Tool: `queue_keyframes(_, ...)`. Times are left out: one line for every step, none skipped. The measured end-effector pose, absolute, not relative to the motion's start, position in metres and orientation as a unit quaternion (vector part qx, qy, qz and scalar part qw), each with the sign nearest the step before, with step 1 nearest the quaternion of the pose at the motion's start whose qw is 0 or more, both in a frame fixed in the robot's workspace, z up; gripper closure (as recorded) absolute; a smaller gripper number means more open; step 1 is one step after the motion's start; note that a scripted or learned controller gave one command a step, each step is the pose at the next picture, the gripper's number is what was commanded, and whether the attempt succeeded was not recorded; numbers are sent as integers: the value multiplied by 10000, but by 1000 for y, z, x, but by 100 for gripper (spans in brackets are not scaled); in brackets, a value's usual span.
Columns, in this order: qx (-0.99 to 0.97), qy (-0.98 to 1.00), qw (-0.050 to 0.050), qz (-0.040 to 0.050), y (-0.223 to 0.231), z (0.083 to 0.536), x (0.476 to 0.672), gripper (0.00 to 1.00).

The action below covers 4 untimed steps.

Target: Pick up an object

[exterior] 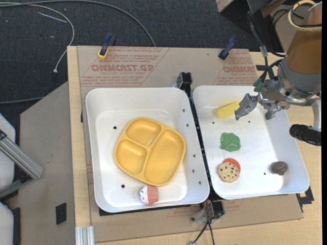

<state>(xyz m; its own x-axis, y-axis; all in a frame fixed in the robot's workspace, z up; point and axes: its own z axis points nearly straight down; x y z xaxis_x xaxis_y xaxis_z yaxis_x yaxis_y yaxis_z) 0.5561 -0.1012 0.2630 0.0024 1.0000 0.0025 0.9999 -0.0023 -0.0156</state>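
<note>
While the grey arm (306, 50) reaches in from the right over the bench, its gripper (258, 108) hangs above the upper part of the right bin (291, 185), and the two fingers stand spread apart with nothing between them; one finger (244, 107) sits just beside the right end of the yellow corn piece (227, 109), though I cannot tell whether it touches it. There are two white bins side by side. The right bin holds four small things: the one corn piece near its upper left, one green lump (230, 142) below that, one round cookie with an orange edge (229, 170) lower still, and one small brown lump (278, 168) off toward the lower right, well apart from the others. The left bin (97, 131) holds two things: one yellow plate with three compartments (149, 150) lying flat in the middle, and one small pink-and-white object (148, 195) just below the plate's lower edge, near the bin's front wall. Two blue clamps (106, 45) grip the far edge of the cardboard sheet (153, 65) under the bins, one toward each end.
</note>
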Motion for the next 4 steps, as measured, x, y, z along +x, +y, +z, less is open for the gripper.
queue_keyframes(-7070, -7072, 11, 3, -101, 270, 558, 0)
queue_keyframes(-7072, -7070, 29, 14, -96, 209, 561, 0)
queue_keyframes(-7073, -7069, 13, 3, -96, 160, 551, 0)
queue_keyframes(-7075, -7067, 36, 16, -99, 109, 541, 0)
